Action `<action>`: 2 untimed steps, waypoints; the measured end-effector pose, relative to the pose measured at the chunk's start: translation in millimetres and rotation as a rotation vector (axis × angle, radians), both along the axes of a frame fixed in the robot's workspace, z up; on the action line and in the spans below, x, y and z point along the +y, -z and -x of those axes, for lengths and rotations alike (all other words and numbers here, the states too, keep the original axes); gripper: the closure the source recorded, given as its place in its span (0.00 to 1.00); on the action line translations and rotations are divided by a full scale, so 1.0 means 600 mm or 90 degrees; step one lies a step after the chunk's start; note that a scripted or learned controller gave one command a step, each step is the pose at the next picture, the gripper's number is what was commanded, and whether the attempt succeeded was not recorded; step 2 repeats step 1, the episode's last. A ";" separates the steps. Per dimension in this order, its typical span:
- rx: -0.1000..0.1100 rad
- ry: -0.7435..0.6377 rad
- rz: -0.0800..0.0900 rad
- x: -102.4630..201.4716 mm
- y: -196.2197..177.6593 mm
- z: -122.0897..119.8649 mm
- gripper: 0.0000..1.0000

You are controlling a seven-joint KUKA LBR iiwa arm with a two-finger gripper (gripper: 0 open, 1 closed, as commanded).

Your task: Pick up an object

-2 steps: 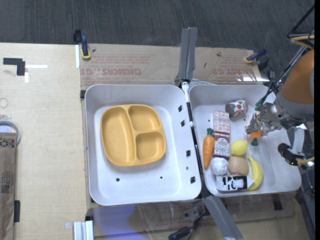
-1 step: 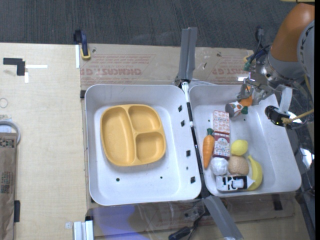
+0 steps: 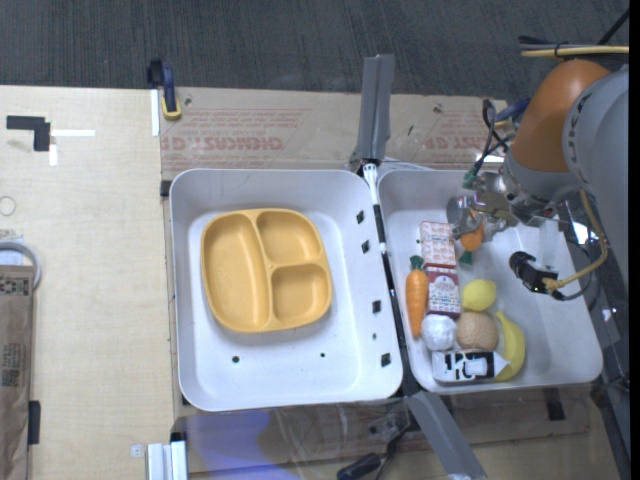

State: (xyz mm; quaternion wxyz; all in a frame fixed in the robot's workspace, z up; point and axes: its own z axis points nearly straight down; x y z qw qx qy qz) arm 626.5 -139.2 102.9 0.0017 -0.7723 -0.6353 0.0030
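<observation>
Lying beside the end effector [image 3: 470,230]: snack box [image 3: 438,245].

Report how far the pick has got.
Done: the end effector has reached into the right bin, above the pile of toy food. In hand: something small and orange sits at its tip; whether it is gripped is unclear. Left: a lift with an object visibly held. The carrot and lemon lie untouched.

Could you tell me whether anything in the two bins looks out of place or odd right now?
Nothing looks spilled or damaged. The yellow divided plate sits alone in the left bin. All the small items, including a carrot, a lemon and a banana, are crowded together along the right bin's left side, with the gripper just above the pile.
</observation>
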 end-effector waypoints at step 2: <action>-0.004 -0.040 0.000 0.011 -0.149 0.020 1.00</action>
